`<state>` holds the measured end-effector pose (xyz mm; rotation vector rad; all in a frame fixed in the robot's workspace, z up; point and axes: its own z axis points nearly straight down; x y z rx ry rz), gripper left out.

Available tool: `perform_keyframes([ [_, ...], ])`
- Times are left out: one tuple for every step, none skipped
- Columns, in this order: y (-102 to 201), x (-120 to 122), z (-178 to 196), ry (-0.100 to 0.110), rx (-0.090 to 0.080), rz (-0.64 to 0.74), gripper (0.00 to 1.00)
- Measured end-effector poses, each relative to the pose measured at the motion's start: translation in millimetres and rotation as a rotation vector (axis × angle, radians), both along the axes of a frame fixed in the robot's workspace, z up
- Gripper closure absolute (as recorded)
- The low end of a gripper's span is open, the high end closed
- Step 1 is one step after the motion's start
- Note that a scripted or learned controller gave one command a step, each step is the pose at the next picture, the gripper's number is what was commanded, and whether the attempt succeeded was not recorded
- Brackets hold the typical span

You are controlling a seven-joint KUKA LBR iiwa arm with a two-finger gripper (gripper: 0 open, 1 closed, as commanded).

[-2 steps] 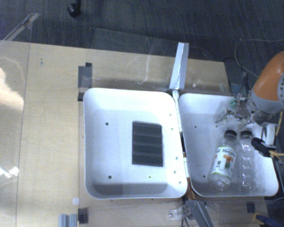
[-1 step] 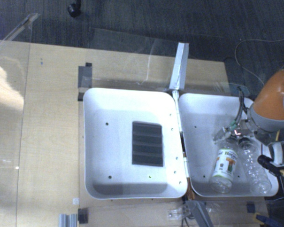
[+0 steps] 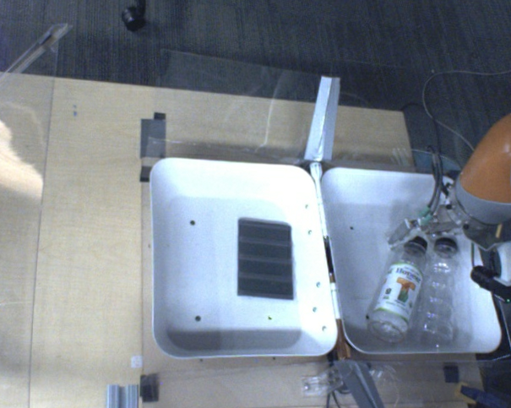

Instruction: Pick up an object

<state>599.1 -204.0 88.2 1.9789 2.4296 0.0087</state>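
The labelled bottle lies on its side in the right bin, in that bin's near half and roughly midway between its left and right walls. Its cap end points toward the far edge of the bench and its base toward the near edge, with a slight tilt to the left at the base. The label shows white, green and orange. Just beside it on the right lies a clear bottle, also on its side and pointing the same way; the two run almost parallel, and whether they touch cannot be told.

The gripper is low over the right bin, right at the cap ends of both bottles. Whether its jaws are apart or together cannot be told, since the metal parts there blur into the bottle tops, and nothing can be seen held between them. Above it, the arm's orange band and grey wrist come in over the bin's far right corner.

The left bin holds a dark ribbed pad, flat on the floor near the middle, its long sides running from far to near. The two bins touch along their shared wall. A grey metal strip stands on the bench at the far end of that shared wall. Loose cables lie by the bench's near edge, below the right bin's near left corner.
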Motion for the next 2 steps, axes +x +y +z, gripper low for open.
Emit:
perform_keyframes([
  [2.5,3.8,13.5,-0.009,0.002,0.002,1.0],
  [80.3,17.1,112.1,0.001,0.001,-0.027,1.0],
])
